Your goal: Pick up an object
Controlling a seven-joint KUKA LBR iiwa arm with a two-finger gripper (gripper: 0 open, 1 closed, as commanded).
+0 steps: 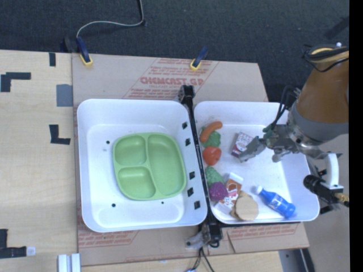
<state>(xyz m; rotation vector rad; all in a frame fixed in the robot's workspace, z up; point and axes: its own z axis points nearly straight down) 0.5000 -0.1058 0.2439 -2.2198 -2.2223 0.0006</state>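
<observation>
In the right bin (295, 169), my gripper (250, 151) reaches in from the right and sits low, right against a small white and maroon packet (242, 141). The packet lies at the gripper's tip, touching or nearly touching it. Whether the packet is held cannot be told. Along the bin's left side lie an orange carrot (211, 130), a red tomato (211, 154), a green leafy piece (214, 175) and a purple grape bunch (217, 192). Near the front are a small white and red carton (232, 190), a round tan cookie (247, 208) and a blue bottle (277, 202).
The left bin (96, 152) holds a green divided plate (150, 166). A black divider clip line (191, 146) runs between the bins. The arm's orange and grey body (320, 103) hangs over the right bin's right rim. Cardboard (164, 78) lies under both bins.
</observation>
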